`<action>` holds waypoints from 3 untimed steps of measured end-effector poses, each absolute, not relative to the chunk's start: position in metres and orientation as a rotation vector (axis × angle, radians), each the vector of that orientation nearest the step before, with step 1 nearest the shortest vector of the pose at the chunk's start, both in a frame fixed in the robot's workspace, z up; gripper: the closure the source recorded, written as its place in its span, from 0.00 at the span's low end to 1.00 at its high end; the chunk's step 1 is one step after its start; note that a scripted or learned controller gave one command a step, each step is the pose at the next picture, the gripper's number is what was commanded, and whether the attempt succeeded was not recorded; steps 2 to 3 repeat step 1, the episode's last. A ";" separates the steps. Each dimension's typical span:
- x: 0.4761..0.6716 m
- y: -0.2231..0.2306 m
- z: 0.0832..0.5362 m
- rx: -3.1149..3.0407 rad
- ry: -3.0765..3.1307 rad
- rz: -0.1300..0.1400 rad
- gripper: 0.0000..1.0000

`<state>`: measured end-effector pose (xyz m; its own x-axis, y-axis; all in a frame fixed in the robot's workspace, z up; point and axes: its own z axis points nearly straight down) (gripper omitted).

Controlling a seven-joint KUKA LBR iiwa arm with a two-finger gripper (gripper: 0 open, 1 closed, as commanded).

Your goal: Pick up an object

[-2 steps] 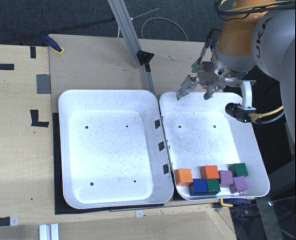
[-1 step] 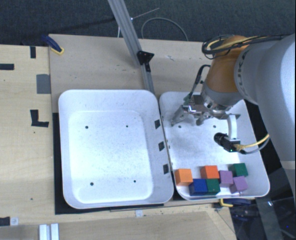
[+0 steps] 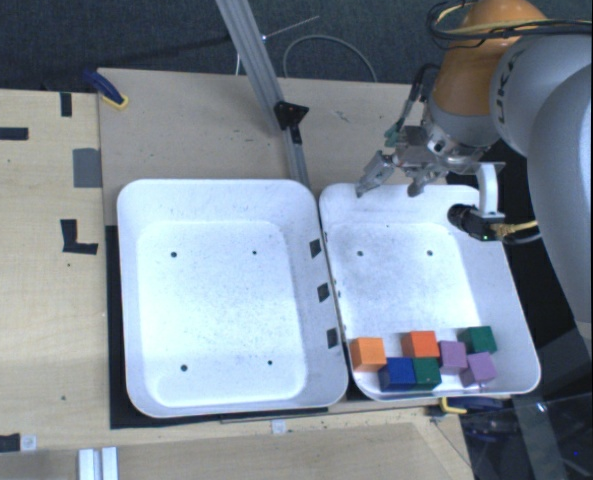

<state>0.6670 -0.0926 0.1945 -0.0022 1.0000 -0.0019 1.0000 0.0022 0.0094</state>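
Coloured blocks point(image 3: 424, 359) are clustering at the right bin's point(image 3: 396, 268) six o'clock; my gripper point(image 3: 386, 183) is hovering at twelve, fingers spread, empty. I'm judging approach underway; next, crossing and descending.

Partial dark letters "UK" on grey arm point(image 3: 551, 78); nothing else legible.

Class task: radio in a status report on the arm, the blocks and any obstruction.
Gripper open, holding nothing, above right bin's far rim. Blocks clustered at its near edge, untouched. Nothing between.
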 end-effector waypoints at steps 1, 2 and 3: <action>0.678 -0.108 0.089 2.233 2.231 -0.024 0.00; 0.678 -0.108 0.089 2.233 2.231 -0.024 0.00; 0.678 -0.108 0.089 2.233 2.231 -0.024 0.00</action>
